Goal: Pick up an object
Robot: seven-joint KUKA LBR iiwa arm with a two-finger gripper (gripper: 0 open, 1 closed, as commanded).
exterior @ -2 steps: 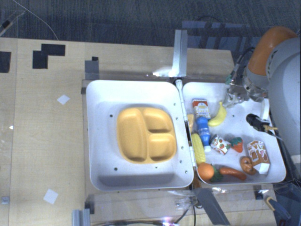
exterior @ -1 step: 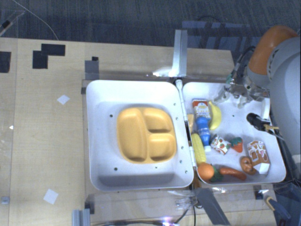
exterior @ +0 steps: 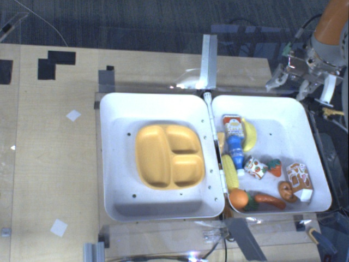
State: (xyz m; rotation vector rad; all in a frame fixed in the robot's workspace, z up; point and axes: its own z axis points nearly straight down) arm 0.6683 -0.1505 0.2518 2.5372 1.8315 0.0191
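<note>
The claw (exterior: 305, 83), fingers apart and empty, hangs above the right bin's (exterior: 272, 107) far rim; the toys, blue bottle (exterior: 235, 148) included, lie toward seven o'clock.

Divided tray (exterior: 168, 156) in left bin (exterior: 117, 201), toys (exterior: 256, 168) in right bin (exterior: 283, 111)

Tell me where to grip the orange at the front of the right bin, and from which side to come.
Grip the orange across its widest part, coming straight down from above. It is round, so no width is better than another, but the bin wall is close on its left and the carrot on its right. Probably set the jaws front to back, where more room shows.
</note>
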